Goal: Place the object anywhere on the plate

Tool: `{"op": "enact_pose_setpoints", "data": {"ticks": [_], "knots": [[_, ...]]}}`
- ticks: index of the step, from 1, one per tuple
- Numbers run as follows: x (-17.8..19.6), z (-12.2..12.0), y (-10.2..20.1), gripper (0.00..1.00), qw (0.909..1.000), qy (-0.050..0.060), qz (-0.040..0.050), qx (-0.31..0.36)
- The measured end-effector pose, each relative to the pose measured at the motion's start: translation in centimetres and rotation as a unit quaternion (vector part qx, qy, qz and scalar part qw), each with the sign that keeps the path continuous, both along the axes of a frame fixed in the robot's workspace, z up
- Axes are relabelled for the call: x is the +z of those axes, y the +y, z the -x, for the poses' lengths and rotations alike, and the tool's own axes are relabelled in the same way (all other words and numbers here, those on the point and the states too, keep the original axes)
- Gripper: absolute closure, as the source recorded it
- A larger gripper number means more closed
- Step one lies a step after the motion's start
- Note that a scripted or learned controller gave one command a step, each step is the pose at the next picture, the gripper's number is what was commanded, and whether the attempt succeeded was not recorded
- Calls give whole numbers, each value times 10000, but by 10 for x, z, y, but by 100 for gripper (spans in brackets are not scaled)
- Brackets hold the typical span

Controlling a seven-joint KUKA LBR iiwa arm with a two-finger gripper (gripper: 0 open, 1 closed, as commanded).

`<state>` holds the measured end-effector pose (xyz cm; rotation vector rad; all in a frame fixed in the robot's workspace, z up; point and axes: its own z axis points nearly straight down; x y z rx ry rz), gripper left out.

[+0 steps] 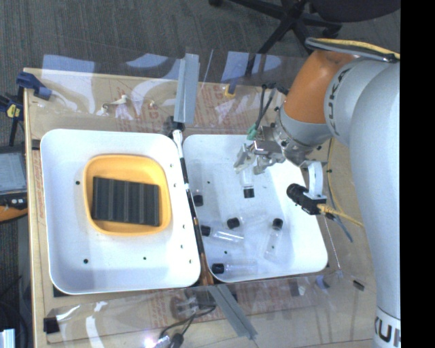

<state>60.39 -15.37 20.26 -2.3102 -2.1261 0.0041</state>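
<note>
We see the gripper [250,162] over the upper part of the right bin [309,255], its jaws closed on a clear vial [247,182] with a black cap that hangs down from the fingertips. The yellow plate [126,169] with its dark ribbed centre lies in the left bin [61,251], well apart. More vials [272,239] and black caps [233,222] lie scattered across the right bin's floor.

Dark grey carpet floor [102,30], black office chair base [292,17] — wooden bench [88,319]
</note>
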Motion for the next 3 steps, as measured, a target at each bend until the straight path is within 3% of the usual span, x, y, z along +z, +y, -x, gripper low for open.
{"op": "enact_pose_setpoints", "data": {"ticks": [1,2,3], "knots": [[20,14,49,100,9989,14,-12,476],[-3,28,108,100,9851,10,-12,1720],[-3,28,107,0,9852,8,-10,1716]]}}
